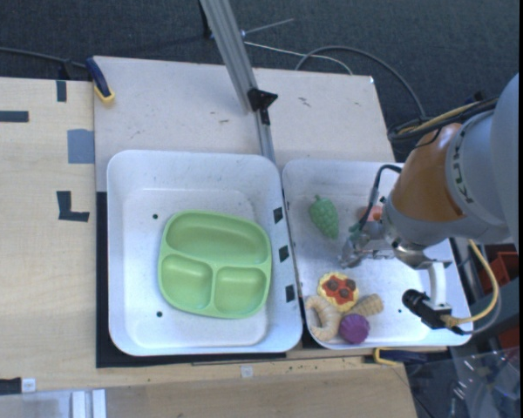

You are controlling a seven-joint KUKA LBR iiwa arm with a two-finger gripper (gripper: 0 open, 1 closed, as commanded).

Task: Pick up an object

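Observation:
My gripper (352,254) reaches down into the right bin (301,181) from the right, just above a toy pizza slice (338,288). A green bumpy toy (324,216) lies up and to the left of the fingertips, apart from them. Below the pizza slice sit a tan piece (328,314) and a purple ball (354,327), touching each other near the bin's front edge. A small orange object (367,212) peeks out beside the wrist. No object shows between the fingers, whose gap is too dark and small to read.
The left bin (122,233) holds a green divided plate (214,264). A grey metal rod (231,46) slants down from the top to the seam between the bins. A blue and yellow clamp (99,80) lies at the bench's back left.

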